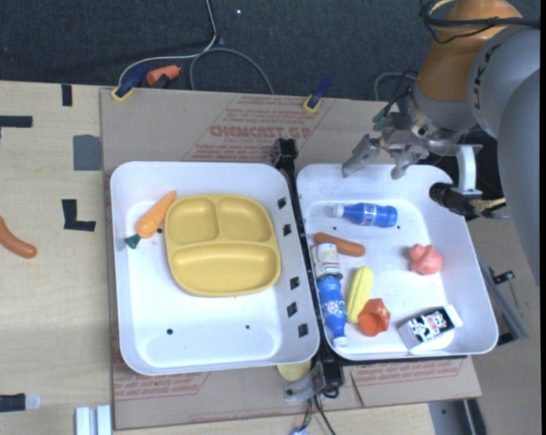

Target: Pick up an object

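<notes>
I see my tool [378,162] spread, holding nothing, over the right bin's [463,234] far rim, above the blue bottle [367,214].

Cardboard sheet [245,125] under bins: red print along far edge, above left bin, large line roughly "CHEMCAST GP", not sure of every letter; smaller red lines just above and below it, too small to read. Blue bottles [367,214] [330,299] in right bin: white labels, print unreadable. Black-and-white carton [430,326], near right corner: markings illegible.
</notes>
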Tool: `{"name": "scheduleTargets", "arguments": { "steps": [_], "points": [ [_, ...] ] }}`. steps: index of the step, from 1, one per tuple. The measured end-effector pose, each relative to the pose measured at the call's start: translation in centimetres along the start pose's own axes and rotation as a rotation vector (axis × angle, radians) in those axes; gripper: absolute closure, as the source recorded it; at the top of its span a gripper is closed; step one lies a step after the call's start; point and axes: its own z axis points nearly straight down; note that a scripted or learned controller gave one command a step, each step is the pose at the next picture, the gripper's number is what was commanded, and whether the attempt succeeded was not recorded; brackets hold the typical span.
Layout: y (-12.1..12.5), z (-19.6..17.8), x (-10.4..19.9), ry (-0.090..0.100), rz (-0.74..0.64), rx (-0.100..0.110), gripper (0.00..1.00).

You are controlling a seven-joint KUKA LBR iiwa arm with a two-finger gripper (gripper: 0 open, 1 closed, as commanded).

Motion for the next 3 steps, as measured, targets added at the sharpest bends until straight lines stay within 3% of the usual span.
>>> {"name": "scheduleTargets", "arguments": {
  "steps": [1,2,3],
  "points": [
    [-2.1,11.4,1.7,0.002,-0.001,0.015,0.0],
    [-5.8,11.0,-1.2,0.001,0.001,0.005,0.0],
    [-5.7,9.9,-1.2,-0.001,-0.002,0.005,1.0]
  ]
}}
